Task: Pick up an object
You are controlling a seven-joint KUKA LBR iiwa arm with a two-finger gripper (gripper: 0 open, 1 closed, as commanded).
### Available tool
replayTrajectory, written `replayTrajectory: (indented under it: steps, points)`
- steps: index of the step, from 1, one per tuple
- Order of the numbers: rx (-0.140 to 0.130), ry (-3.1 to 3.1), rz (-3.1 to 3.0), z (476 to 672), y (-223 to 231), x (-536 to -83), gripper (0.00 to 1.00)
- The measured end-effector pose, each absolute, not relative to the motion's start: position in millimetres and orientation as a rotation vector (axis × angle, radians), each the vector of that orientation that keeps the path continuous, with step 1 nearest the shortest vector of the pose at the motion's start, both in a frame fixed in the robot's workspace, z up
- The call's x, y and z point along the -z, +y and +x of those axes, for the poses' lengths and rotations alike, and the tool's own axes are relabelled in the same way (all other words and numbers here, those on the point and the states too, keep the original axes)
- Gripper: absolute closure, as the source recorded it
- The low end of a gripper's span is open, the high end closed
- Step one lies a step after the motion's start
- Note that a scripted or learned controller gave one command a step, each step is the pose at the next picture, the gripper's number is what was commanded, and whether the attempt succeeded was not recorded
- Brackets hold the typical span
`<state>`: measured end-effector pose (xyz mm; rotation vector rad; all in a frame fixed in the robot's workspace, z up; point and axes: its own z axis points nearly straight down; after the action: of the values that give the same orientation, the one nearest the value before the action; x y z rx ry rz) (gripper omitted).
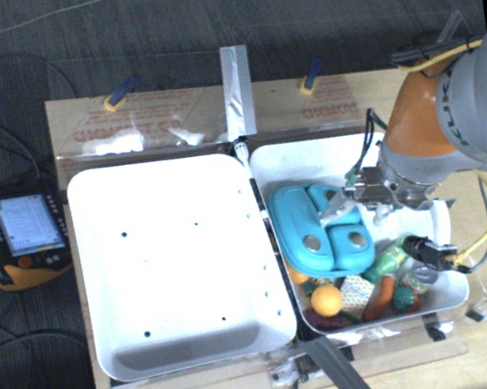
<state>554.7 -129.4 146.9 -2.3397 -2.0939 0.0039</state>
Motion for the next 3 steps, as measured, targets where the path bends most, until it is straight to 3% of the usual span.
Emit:
replayTrajectory:
  steps: [1,2,3]
  points:
    - [-0.007,-2.307,-2.133,569.8,-154,-153,0.00]
    - [-0.001,-2.209,-2.256,520.1,-106,-146,0.00]
    - [0.048,-2.435,-2.056,548.5,-173,-111,0.00]
